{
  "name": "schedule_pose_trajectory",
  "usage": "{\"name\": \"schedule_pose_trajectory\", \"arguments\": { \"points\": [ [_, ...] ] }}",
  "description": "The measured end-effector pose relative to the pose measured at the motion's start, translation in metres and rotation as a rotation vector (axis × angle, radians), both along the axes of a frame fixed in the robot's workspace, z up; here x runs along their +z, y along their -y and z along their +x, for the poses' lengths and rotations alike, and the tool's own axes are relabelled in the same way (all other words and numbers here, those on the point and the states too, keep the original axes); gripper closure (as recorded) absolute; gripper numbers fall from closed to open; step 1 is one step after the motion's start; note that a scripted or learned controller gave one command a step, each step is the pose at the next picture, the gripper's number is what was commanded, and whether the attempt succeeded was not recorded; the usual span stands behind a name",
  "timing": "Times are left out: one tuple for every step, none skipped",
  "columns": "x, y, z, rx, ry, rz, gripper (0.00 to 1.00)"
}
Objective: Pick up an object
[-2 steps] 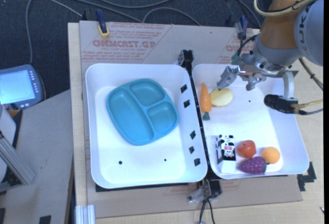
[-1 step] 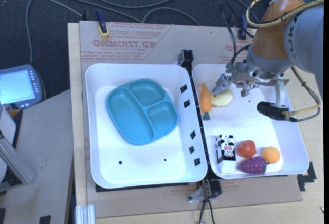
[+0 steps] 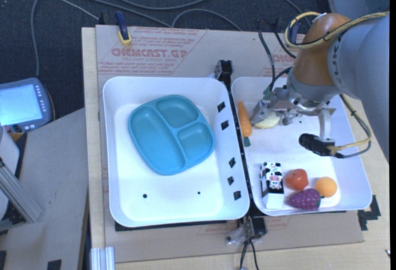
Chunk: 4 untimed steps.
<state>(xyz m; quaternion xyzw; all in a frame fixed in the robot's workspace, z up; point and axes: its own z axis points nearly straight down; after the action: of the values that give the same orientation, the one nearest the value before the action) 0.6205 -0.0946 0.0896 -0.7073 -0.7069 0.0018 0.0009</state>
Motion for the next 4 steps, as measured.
{"name": "schedule_pose_trajectory", "arguments": {
  "points": [
    [0.021, -0.002, 0.006, 0.001, 0.019, 0.003, 1.00],
    [0.065, -0.001, 0.009, 0.002, 0.009, 0.001, 1.00],
    [0.123, 0.005, 0.018, 0.001, 0.010, 0.000, 1.00],
    [0.171, 0.006, 0.012, 0.001, 0.011, 0.000, 1.00]
  ]
}}
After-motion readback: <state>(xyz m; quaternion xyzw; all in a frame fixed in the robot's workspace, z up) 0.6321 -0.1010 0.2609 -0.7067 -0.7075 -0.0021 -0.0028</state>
